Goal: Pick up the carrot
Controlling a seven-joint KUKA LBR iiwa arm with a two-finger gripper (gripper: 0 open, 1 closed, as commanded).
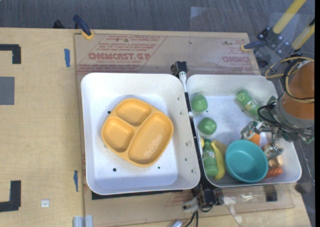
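— Grey carpet is seen past the table, which is flat, pale wood with a brown cardboard sheet laid on it. What is set on the cardboard?

— Two shallow white bins with round corners are set side by side. In the left bin a smooth yellow plate with three dips is laid.

— And in the right bin?

— Two round green fruits are seen near its left wall, one behind the other. A green bottle and a curved yellow banana are laid beside them. A shiny teal bowl is placed just beside the banana. Another green bottle is tilted near the back.

— Where is the carrot?

— The carrot is found in the right bin, just behind the teal bowl's right rim. Just a small orange bit of it can be seen, right under the claw.

— How is the claw held?

— The claw is hung low over that spot, with metal parts and black wires about it. Whether it is wide or narrow cannot be told, and the carrot cannot be seen gripped. Another small orange thing is laid at the bowl's right side, by the front wall.
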